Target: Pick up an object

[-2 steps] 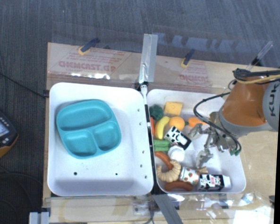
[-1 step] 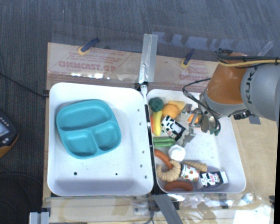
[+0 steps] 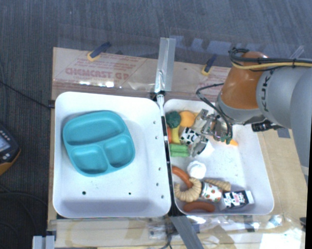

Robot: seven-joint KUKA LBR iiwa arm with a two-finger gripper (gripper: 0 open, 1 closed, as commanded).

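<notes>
The right bin holds several small toys. At its far left lie a green piece, an orange fruit, a black-and-white spotted block and a green stick. My gripper is low in the bin, just right of the spotted block and close against it. A white round piece lies just in front of the gripper. Nearer the front are a red sausage, a tan rope ring and two small cartons.
The left bin holds a teal divided plate. A metal post stands behind the wall between the bins. The arm's orange band hangs over the right bin's far edge. A small orange piece lies right of the gripper.
</notes>
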